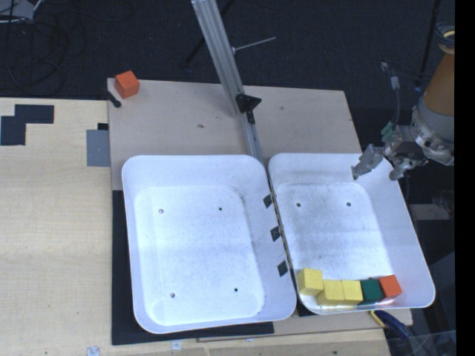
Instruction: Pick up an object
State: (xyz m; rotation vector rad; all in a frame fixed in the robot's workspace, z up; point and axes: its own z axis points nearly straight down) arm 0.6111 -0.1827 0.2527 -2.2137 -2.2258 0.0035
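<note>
Gripper (380,165) hangs over the far right corner of the right bin (334,170) — fingers spread, nothing between them. Blocks sit in a row along that bin's near edge: two yellow blocks (330,288), green block (371,290), orange block (390,285) at the near right corner. Left bin (148,170) alongside — another orange cube (127,84) on the bench's far left corner.

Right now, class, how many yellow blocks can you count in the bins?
3: all in the right bin near its front edge, yellow block one, two, three, in a row; others may hide behind them.
</note>
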